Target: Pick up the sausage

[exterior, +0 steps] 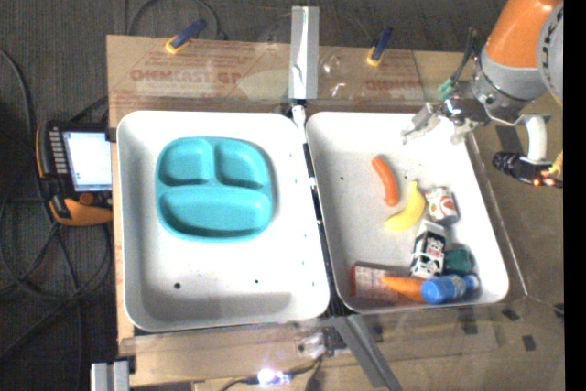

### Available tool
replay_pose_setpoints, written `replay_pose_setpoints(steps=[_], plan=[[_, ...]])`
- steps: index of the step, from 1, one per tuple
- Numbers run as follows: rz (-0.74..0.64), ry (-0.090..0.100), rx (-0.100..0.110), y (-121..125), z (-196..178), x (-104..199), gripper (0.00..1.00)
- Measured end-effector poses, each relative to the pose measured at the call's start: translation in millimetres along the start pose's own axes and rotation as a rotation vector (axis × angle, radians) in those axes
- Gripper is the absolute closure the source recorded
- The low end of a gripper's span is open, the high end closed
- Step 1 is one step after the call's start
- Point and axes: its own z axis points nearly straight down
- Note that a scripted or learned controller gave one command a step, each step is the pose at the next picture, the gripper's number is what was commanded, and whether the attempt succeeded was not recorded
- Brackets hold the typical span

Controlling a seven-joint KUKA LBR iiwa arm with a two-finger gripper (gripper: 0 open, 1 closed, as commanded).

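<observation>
Grey arm (536,59), orange band, pale metallic tool (423,125).

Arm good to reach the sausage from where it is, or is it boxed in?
Probably yes. The sausage lies exposed on the right bin's floor, nothing on top. The banana sits just below it, close or touching, which may crowd a grasp. The tool hovers up-right of it, with open floor between.

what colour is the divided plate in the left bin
Turquoise all over, a plain divided plate with three compartments; the camera view shows it clearly.
</observation>
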Motion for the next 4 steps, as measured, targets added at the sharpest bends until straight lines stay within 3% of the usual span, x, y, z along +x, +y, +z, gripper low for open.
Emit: replay_pose_setpoints(steps=[1,2,3,4], plan=[[-0.032,-0.005,0.0,-2,107,62,0.0],[-0.034,-0.004,0.001,-3,99,63,1.0],[-0.024,-0.001,-0.001,-14,-7,110,1.0],[-0.045,-0.005,0.001,-15,17,117,1.0]])
